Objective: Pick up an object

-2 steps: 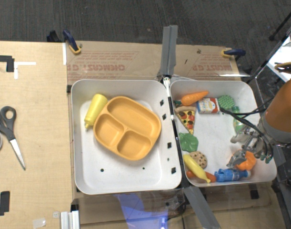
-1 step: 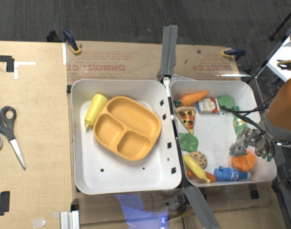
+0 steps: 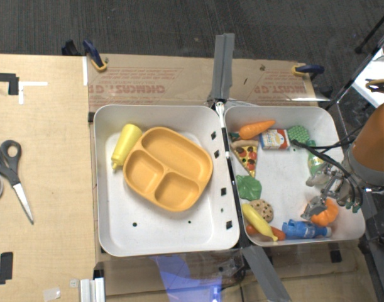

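The right bin (image 3: 286, 175) holds several toy foods: a carrot (image 3: 256, 129), a red and white box (image 3: 274, 139), a pizza slice (image 3: 246, 156), a green leafy piece (image 3: 248, 186), a cookie (image 3: 262, 209), a banana (image 3: 257, 220) and a blue bottle (image 3: 307, 230). My gripper (image 3: 320, 201) reaches in from the right and sits low at the bin's right side. It is right over a small orange fruit (image 3: 328, 216) and partly covers it. Whether it grips the fruit is unclear.
The left bin (image 3: 116, 225) contains a yellow divided plate (image 3: 168, 167) and a yellow bottle (image 3: 125, 145). A green knobbly piece (image 3: 298, 134) lies at the right bin's back. Black cables (image 3: 323, 146) cross toward the arm. Scissors (image 3: 12, 175) lie on the bench at left.
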Tool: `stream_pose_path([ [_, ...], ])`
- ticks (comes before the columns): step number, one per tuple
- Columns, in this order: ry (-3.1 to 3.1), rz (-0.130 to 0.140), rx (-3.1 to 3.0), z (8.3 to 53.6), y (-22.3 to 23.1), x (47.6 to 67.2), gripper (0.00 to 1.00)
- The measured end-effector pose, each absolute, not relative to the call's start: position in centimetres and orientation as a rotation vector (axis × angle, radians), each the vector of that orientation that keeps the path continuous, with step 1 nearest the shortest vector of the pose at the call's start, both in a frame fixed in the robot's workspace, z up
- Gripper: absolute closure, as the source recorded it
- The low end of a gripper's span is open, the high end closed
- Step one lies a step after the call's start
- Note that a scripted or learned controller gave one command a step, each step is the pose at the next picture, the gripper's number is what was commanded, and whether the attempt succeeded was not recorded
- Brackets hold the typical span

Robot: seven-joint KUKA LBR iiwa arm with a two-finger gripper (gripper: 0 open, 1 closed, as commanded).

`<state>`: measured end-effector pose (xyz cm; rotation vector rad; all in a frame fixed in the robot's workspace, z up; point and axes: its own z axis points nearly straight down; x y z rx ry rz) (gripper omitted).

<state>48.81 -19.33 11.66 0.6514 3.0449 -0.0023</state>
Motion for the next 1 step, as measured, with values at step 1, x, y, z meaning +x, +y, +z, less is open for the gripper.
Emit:
stream_pose_path([
  [1, 3.038, 0.000, 0.678, 9.91, -20.75, 48.71, 0.00],
])
